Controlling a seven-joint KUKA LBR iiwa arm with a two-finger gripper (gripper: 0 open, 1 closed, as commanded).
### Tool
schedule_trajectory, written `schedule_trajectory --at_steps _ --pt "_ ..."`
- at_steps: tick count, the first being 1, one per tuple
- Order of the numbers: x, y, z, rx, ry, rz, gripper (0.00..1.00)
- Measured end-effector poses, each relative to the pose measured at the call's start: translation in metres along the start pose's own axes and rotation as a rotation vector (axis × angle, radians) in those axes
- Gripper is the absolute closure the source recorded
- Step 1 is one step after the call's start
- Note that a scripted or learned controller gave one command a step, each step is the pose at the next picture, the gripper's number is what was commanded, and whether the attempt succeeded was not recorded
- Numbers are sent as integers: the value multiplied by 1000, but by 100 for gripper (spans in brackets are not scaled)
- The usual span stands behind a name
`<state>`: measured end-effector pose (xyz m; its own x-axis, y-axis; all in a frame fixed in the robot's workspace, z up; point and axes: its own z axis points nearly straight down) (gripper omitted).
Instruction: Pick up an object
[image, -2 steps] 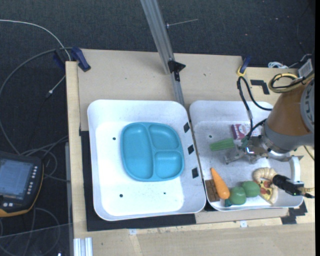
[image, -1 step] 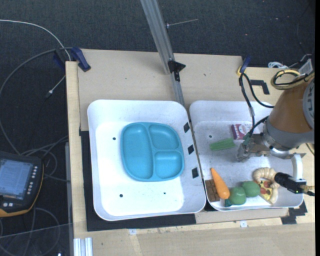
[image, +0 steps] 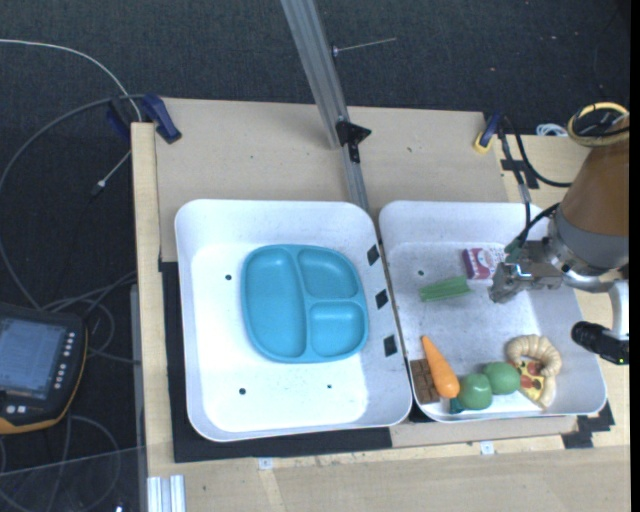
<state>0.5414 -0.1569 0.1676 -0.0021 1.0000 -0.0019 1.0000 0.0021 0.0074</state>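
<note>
My gripper (image: 506, 283) hangs over the right bin (image: 440, 225), near its right side, just right of a small red and white packet (image: 480, 262). A green bean-like piece (image: 444, 289) lies left of the gripper. An orange carrot (image: 439, 366), a green round fruit (image: 488, 386) and a beige pastry-like toy (image: 532, 366) lie along the bin's front edge. The arm's orange band (image: 600, 190) shows above the wrist. Nothing shows between the gripper's tips.
The left bin (image: 200, 330) holds a blue divided plate (image: 303, 302). A metal pole (image: 325, 90) rises behind the bins. A brown block (image: 423, 378) sits at the right bin's front left corner. Cables and a handheld screen (image: 35, 365) lie off the bench at left.
</note>
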Motion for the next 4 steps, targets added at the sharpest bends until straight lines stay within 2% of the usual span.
schedule_trajectory --at_steps 1,2,4 --pt "0 13 -55 -1 0 0 100" --pt "0 14 -109 -1 0 0 100" --pt "102 36 -115 4 3 -4 100"
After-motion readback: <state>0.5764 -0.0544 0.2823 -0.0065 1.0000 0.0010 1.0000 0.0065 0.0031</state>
